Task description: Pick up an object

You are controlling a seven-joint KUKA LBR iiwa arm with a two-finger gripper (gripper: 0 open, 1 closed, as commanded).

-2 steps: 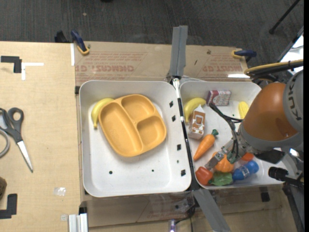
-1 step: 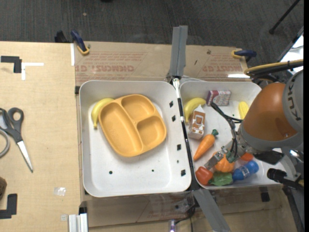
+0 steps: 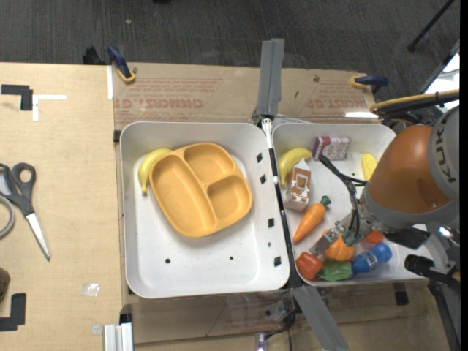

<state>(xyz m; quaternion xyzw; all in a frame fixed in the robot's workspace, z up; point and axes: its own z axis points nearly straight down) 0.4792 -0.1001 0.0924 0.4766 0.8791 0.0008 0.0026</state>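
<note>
So here's where we're at: the gripper (image 3: 342,234) is down low in the right bin (image 3: 322,126), at the near end, right on top of a little pile of toys. Honestly we can't tell whether it's open or closed, and we can't see anything clearly held in it. The pile is an orange toy (image 3: 341,251) just under the gripper, a red one (image 3: 307,265) at the near left corner, a green one (image 3: 336,272) beside that, and a blue one (image 3: 374,258) to the right, all touching or nearly so. A carrot (image 3: 309,222) lies tilted just left of the gripper, leafy end pointing up and away. Further back in the same bin we've got a small brown-and-white carton (image 3: 298,186), a banana (image 3: 292,159) against the left wall, a purple-and-white box (image 3: 333,148) near the far wall, and a yellow thing (image 3: 368,167) half hidden behind the arm, so we can't say what it is. The left bin (image 3: 129,225) holds a yellow divided plate (image 3: 201,189) with a second banana (image 3: 149,168) peeking out along its left edge. Out on the bench, well away from both bins, a pair of scissors (image 3: 26,205) sits at the left.
</note>
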